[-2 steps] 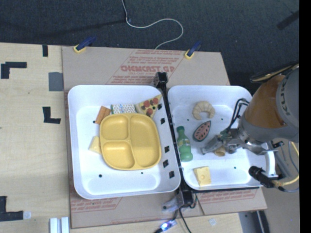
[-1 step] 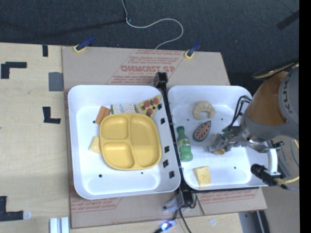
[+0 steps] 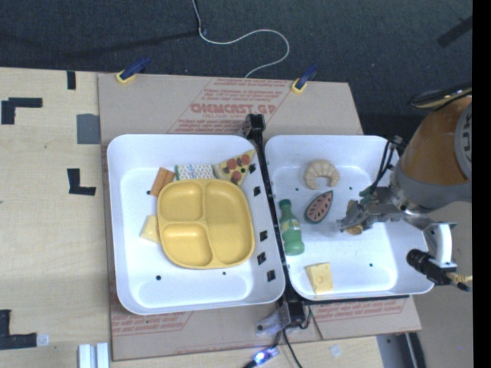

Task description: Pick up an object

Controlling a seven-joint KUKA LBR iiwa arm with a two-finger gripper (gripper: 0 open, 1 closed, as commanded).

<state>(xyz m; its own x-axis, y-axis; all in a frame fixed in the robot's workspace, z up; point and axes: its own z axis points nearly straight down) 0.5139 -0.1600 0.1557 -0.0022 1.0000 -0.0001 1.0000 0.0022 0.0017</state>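
Gripper (image 3: pixel 354 222) is sitting low in the right bin (image 3: pixel 383 278), toward its right edge; its fingers are too small and dark to tell whether they are spread or closed, though something small and brownish seems to be lying at their tips. Croissant (image 3: pixel 321 173) is lying near the bin's far edge, a reddish slice (image 3: pixel 318 206) just below it. Green bottle (image 3: pixel 290 227) is resting along the left edge, cheese wedge (image 3: pixel 320 276) near the front edge. Yellow plate (image 3: pixel 205 222) is filling the left bin's (image 3: pixel 130 282) middle.
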